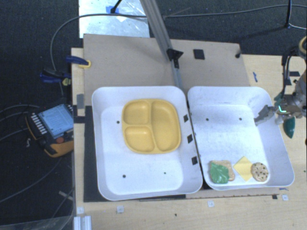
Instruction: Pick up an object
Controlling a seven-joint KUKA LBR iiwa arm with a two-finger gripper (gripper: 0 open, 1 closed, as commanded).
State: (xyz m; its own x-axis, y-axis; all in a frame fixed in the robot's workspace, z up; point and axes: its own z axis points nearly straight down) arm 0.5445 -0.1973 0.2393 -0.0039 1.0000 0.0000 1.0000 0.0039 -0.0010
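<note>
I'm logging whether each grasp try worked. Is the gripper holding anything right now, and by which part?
Nothing shows between the fingers of the gripper, which sits at the right bin's far right edge.

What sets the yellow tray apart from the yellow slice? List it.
The yellow tray is large, rounded and split into three compartments; the yellow slice is small, flat and square-cornered. The tray lies alone in the left bin; the slice lies in the right bin between a green piece and a cookie. Both are yellow.

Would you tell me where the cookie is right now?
The cookie lies in the right bin's near corner, just right of the yellow cheese slice.
</note>
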